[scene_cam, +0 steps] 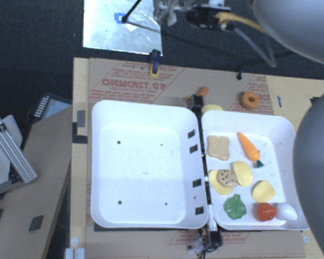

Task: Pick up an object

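The right bin [281, 130] holds several toy foods: a toast slice [219, 147], a carrot [249, 146], a cookie [227, 178], a pale yellow piece [242, 173], a yellow lemon-like piece [263, 190], a green leaf [235, 206], a red tomato [265, 212] and a white egg [286, 212]. My gripper [169, 8] is blurred at the top of the view, high above the bench and well beyond both bins. The grey arm [297, 25] curves across the top right and down the right side.
The left bin [144, 163] sits beside the right one on a cardboard sheet. A donut [250, 100] and a small orange piece [203, 91] lie on the cardboard behind the bins. A yellow piece [212, 108] rests at the right bin's far rim.
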{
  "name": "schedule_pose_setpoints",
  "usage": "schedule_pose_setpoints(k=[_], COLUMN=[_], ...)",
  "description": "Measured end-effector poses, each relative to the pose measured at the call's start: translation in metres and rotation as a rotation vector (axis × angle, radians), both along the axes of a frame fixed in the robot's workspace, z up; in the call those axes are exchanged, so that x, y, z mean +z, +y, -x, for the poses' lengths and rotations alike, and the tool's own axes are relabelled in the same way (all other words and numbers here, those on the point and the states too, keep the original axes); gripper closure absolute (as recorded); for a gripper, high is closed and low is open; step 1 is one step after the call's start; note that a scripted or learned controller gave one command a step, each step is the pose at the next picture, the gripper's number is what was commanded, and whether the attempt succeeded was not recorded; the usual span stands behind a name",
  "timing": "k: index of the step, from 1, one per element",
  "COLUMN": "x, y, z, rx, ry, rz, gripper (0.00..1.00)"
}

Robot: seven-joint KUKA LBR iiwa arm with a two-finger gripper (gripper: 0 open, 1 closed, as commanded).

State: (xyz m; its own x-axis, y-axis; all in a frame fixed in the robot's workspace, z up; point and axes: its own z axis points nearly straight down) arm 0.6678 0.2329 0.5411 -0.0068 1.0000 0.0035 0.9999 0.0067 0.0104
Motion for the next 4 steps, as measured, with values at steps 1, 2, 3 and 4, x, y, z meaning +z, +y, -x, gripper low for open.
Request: schedule_pose_setpoints(k=[1,2,3,4], x=[-0.005,-0.007,-0.006,-0.006], y=[0.002,0.000,0.001,-0.032], z=[0.084,-0.004,0.023,-0.001], rx=[0.002,-0.008,-0.003,-0.008], ry=[0.010,0.005,0.010,0.007], rz=[0.001,0.004,0.003,0.004], gripper=[1.00,1.00,1.00,1.00])
